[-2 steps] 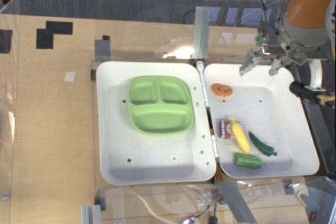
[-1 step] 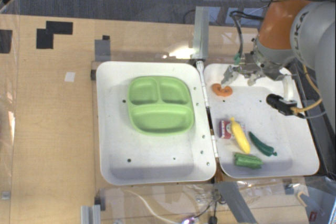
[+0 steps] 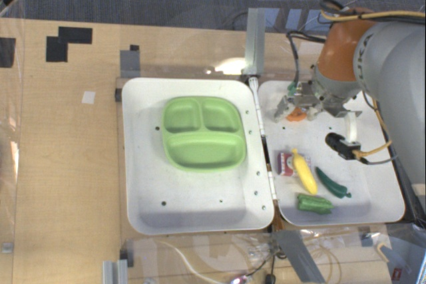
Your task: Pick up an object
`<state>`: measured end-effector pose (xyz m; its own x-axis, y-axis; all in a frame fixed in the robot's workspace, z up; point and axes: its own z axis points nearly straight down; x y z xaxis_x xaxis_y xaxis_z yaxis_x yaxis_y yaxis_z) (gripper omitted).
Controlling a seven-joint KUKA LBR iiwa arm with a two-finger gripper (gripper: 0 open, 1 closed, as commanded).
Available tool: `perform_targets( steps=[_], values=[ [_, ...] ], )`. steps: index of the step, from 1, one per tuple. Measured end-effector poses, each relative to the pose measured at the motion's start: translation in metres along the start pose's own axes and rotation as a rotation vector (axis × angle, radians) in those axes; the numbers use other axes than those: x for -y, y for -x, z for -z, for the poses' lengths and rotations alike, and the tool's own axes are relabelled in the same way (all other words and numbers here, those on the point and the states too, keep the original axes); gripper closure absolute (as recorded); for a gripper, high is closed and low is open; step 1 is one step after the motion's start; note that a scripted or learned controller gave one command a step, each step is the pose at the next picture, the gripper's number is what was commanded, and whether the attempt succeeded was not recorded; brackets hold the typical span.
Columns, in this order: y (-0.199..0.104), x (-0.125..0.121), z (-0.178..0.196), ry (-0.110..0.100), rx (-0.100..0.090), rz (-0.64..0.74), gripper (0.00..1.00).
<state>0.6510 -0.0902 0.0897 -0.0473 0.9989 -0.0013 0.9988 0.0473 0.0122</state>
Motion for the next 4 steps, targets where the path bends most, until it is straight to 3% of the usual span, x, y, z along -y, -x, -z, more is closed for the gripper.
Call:
perform_targets(
  steps=[1,2,3,4],
  values=[
    [0.0,0.0,0.0,0.0,0.0,0.0,0.0],
    [-0.001,0.112,0.01,-0.008,-0.002,0.211,0.0],
    [-0.001,0.109,0.022,-0.002,-0.002,0.21,1.0],
    [-0.039,0.102,0.101,-0.006,-0.002,0.145,1.0]
  ],
)
